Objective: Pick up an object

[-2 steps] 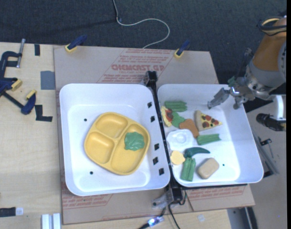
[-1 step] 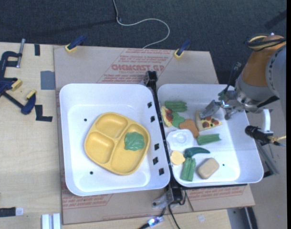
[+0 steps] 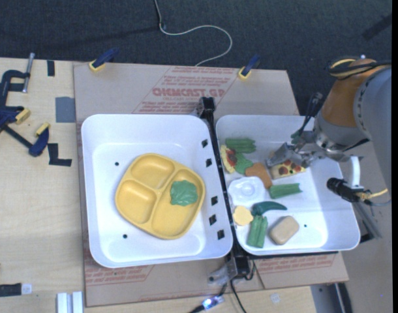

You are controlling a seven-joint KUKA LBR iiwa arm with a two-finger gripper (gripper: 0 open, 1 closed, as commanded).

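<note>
1. Gripper [image 3: 282,156] sits low in the right bin [image 3: 329,237], by the pizza slice [image 3: 288,169]; can't tell its state.
2. Food toys crowd that bin's left half: bread piece [image 3: 284,229], green pods [image 3: 257,231], white cup [image 3: 245,189]. Plenty of targets.
3. Left bin [image 3: 94,175] holds the yellow tray [image 3: 143,194] with a green leaf [image 3: 183,193] in one compartment, well apart from the arm.

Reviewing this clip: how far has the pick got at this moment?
Done: the arm has reached into the right bin, and the tool is low among the toy food, beside the pizza slice. In hand: nothing visibly lifted; whether it grips anything is unclear. Left: securing and raising an item. The green leaf already lies on the yellow tray.
</note>
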